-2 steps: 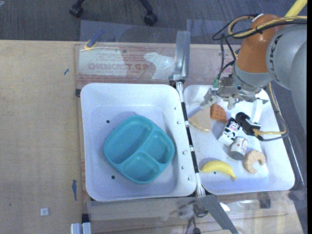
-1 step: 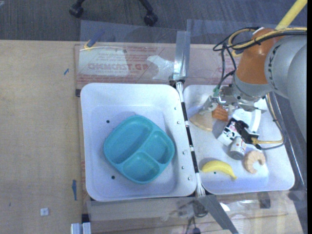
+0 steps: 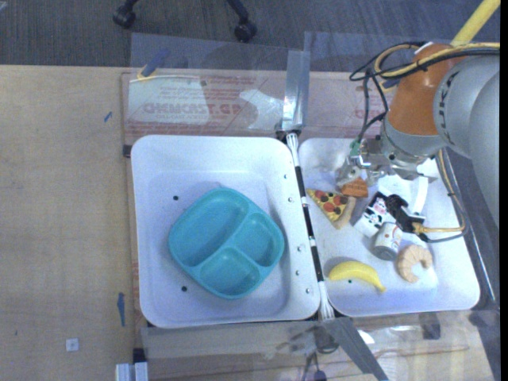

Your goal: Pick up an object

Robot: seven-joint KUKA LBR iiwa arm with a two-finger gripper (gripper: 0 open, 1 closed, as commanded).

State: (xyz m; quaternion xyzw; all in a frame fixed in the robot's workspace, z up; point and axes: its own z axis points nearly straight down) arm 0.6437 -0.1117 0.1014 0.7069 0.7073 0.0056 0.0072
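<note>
I have the gripper (image 3: 361, 182) low over the right bin (image 3: 468, 292), at the far end of the pizza slice (image 3: 331, 205); whether it is wide, narrow or holding, I cannot tell; the wrist hides it. The slice looks like light, stiff toy plastic, flat and slippery; I'd pinch across its crust edge. The banana (image 3: 356, 274), croissant (image 3: 413, 262) and small can (image 3: 386, 240) lie nearer; the teal tray (image 3: 226, 243) sits in the left bin (image 3: 159, 165).

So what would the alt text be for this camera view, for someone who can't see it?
A grey robot arm reaches from the right into the right white bin, its gripper low over a pizza slice toy, with a banana, a croissant and a small can nearby. The left white bin holds a teal divided plate.
</note>
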